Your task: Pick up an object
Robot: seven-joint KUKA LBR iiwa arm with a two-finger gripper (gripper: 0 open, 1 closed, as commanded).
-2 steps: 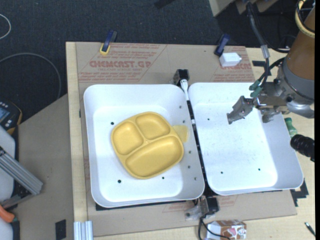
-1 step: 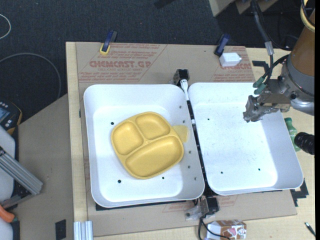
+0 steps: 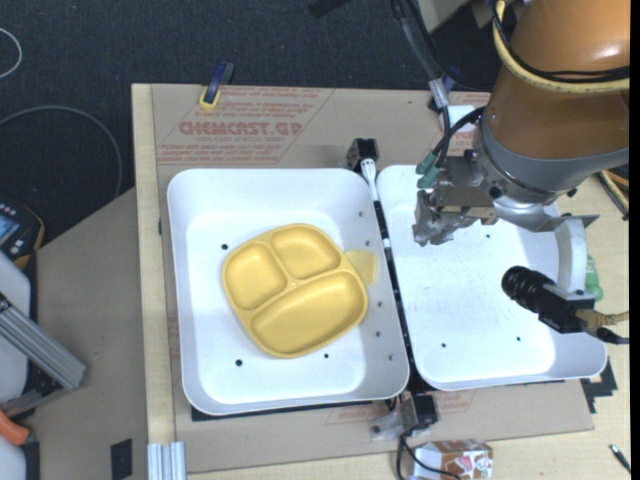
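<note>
A yellow divided plate (image 3: 293,290) with three compartments lies upside-up in the middle of the left bin (image 3: 200,208), tilted slightly. My gripper (image 3: 441,226) hangs over the far left part of the right bin (image 3: 470,358), close to the divider between the bins. It is well to the right of the plate and apart from it. Nothing shows in the gripper. The arm's orange band and grey wrist cover the right bin's far right corner.
A small green thing (image 3: 594,274) peeks out at the right bin's right edge, partly hidden. The bins sit on a cardboard sheet (image 3: 250,123). A blue-and-yellow clip (image 3: 215,85) lies at the cardboard's far edge.
</note>
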